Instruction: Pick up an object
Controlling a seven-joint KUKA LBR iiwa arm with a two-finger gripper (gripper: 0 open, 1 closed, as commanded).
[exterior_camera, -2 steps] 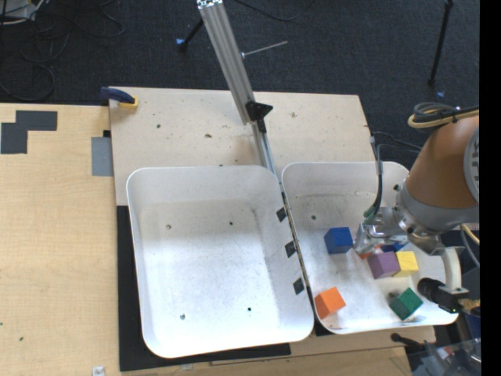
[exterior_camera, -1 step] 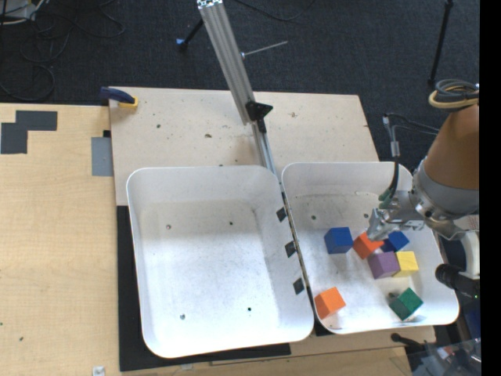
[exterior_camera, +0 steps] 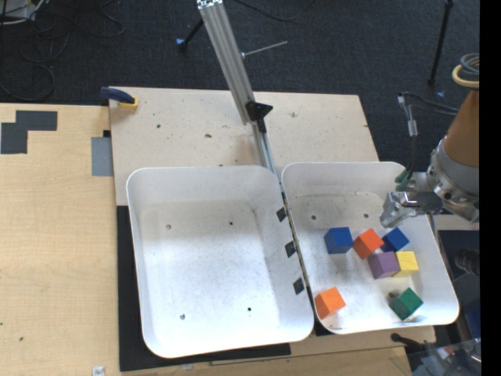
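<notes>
The right bin (exterior_camera: 344,186) holds several small blocks. A blue block (exterior_camera: 338,240) lies near its middle. To its right cluster an orange block (exterior_camera: 367,244), a purple block (exterior_camera: 383,264), a yellow block (exterior_camera: 406,262) and a second blue block (exterior_camera: 397,238). Another orange block (exterior_camera: 330,301) lies at the front left and a green block (exterior_camera: 406,303) at the front right. My gripper (exterior_camera: 394,208) hangs at the bin's right side, just above the clustered blocks, with no block seen in it.
The left bin (exterior_camera: 156,190) stands beside the right one, with black clips along the shared wall. A slanted aluminium rail (exterior_camera: 232,61) rises behind the bins. A blue and yellow clamp (exterior_camera: 120,97) lies at the bench's far left corner.
</notes>
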